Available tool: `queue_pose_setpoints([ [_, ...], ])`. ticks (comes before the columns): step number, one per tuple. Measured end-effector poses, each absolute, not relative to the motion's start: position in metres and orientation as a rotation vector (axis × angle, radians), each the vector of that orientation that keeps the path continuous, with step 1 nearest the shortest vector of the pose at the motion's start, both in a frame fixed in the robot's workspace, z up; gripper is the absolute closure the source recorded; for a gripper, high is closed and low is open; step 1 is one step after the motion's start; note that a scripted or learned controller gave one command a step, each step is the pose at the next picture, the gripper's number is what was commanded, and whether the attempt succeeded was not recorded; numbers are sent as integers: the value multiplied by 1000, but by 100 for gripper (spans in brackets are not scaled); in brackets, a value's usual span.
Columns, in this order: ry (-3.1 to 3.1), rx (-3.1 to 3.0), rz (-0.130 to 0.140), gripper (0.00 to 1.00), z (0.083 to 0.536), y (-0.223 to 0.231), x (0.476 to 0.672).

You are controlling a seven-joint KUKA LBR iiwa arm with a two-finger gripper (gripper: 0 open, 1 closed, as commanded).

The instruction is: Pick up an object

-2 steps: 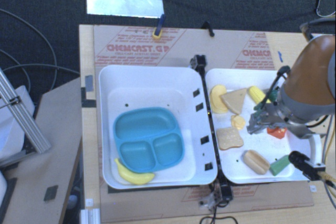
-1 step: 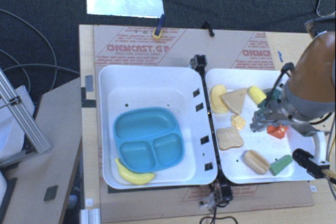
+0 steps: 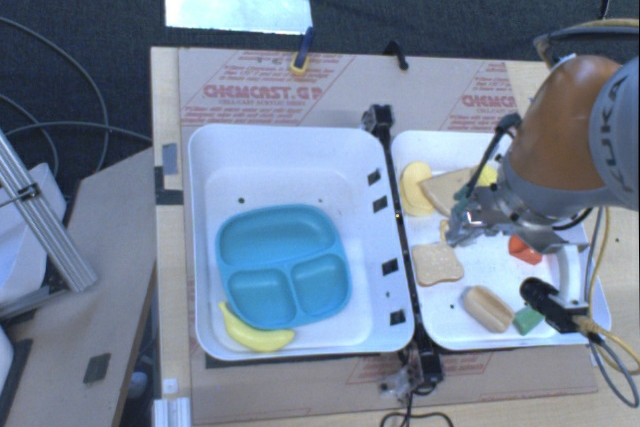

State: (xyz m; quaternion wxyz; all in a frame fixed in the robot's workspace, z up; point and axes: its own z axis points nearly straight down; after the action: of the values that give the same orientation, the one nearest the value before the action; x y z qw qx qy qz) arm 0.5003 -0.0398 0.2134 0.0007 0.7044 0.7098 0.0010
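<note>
The right bin holds several toy foods: a yellow piece, a tan bread slice beside it, a toast slice, a hot dog bun, a green block and a red piece. My gripper hangs low over the middle of this bin, just above the toast slice and next to the tan bread slice. The grey and orange arm covers the bin's right part.
The left bin holds a blue divided plate and a yellow banana at its front. A black divider with clips runs between the bins. Cables hang at the right front.
</note>
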Motion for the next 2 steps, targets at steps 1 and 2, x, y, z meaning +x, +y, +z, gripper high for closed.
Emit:
queue_pose_setpoints([
  [1, 2224, 2220, 0, 100, 183, -38, 506],
  [2, 2228, 2215, 2, 100, 184, -13, 490],
])
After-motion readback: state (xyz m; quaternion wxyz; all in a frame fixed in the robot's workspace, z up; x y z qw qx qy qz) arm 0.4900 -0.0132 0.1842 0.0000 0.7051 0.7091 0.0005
